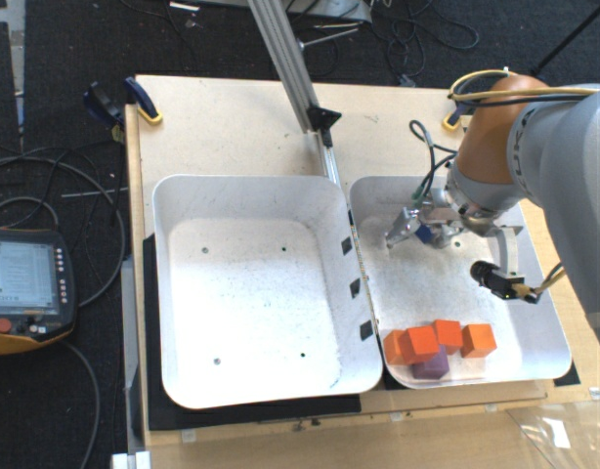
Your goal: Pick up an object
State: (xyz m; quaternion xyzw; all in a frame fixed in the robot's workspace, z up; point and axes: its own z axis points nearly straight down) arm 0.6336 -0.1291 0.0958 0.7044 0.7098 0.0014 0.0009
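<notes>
Toward three o'clock on the bench, the grey arm [549, 154] with its orange band [491, 130] reaches over the right bin [378, 198], and its gripper [409, 228] hangs above the upper part of that bin's floor. Whether its metal fingers are spread or closed I cannot tell, for they are small and seen at a slant; nothing shows between them. At about six o'clock from the gripper, well apart from it and down against the bin's near wall, lies a tight cluster of blocks: a large orange block [409, 346], a second orange block [448, 333] touching it, a third orange block [479, 339] just beside that toward three o'clock, and a purple block [432, 364] tucked against the front of the first two. A black fitting [495, 277] with a yellow cable hangs off the arm between the gripper and the blocks, slightly toward the three o'clock side. At nine o'clock sits the left bin [173, 262], its floor dotted with dark specks. A slanted metal rail [285, 52] runs from twelve o'clock down to the seam between the bins. Off the bench at nine o'clock a handheld control screen [26, 286] rests on the dark floor among loose cables [75, 179].
</notes>
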